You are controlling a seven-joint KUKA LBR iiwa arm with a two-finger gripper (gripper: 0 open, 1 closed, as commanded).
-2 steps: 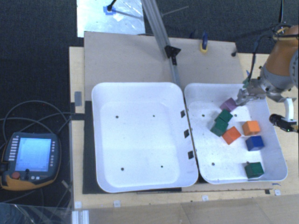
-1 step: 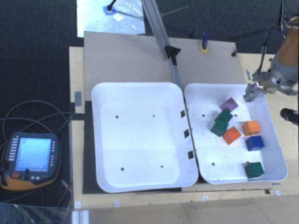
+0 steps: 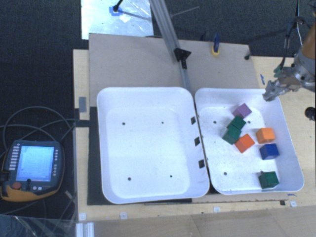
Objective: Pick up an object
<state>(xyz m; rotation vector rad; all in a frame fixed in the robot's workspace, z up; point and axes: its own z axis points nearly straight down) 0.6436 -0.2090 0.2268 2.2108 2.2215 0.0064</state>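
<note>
I see the end effector hovering over the right bin's far right corner; I cannot tell how it is set. Nothing hangs from it. The blocks lie in that bin: purple, two green ones touching, two orange, blue.

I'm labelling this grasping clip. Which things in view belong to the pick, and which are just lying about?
Job:
gripper, above the right bin's far corner
right bin
purple block
green blocks
orange blocks
blue block

Lying about:
left bin
pendant with its cables
clamp
</note>
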